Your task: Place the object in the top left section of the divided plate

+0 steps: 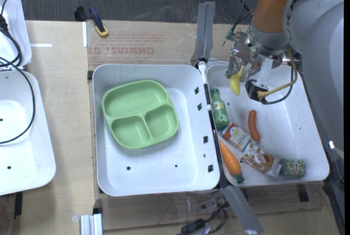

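The green divided plate [140, 113] lies in the left bin [109, 168], with its large section toward the top left. My gripper [236, 71] hangs over the far left corner of the right bin [306, 113]. A small yellow object [235, 85], shaped like a banana, dangles between its fingers above the bin floor. The gripper is to the right of the plate, across the wall between the bins.
On the right bin's floor lie a green bottle [219, 108], a red sausage [254, 125], a small carton [236, 136], a carrot [231, 160], an orange packet [257, 160] and a green can [293, 168]. A grey post [204, 31] stands behind the bins.
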{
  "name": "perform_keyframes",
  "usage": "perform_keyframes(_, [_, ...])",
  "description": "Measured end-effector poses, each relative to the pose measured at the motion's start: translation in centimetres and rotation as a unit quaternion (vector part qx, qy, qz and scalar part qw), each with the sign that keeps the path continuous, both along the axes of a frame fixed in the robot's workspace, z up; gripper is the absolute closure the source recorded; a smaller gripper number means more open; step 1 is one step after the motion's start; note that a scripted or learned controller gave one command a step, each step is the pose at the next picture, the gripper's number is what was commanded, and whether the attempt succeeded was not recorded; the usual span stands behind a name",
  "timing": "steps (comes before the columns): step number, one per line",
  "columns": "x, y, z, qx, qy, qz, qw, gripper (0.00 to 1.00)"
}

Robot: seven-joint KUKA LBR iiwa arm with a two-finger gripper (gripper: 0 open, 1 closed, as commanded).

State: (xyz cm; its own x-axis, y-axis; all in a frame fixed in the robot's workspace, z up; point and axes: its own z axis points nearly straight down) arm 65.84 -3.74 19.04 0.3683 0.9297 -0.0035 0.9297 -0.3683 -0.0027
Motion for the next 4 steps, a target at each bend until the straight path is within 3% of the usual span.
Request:
perform_keyframes(1, [0.0, 6.6, 0.0, 0.0010, 0.000, 0.134, 0.9910, 1.00])
perform_keyframes(2, [-5.5, 11.9, 0.0, 0.0008, 0.000, 0.074, 0.9972, 1.00])
perform_keyframes(3, [-6.1, 17.1, -0.9, 0.0007, 0.001, 0.131, 0.9914, 1.00])
perform_keyframes(4, [-6.1, 17.0, -0.9, 0.0007, 0.000, 0.131, 0.9914, 0.00])
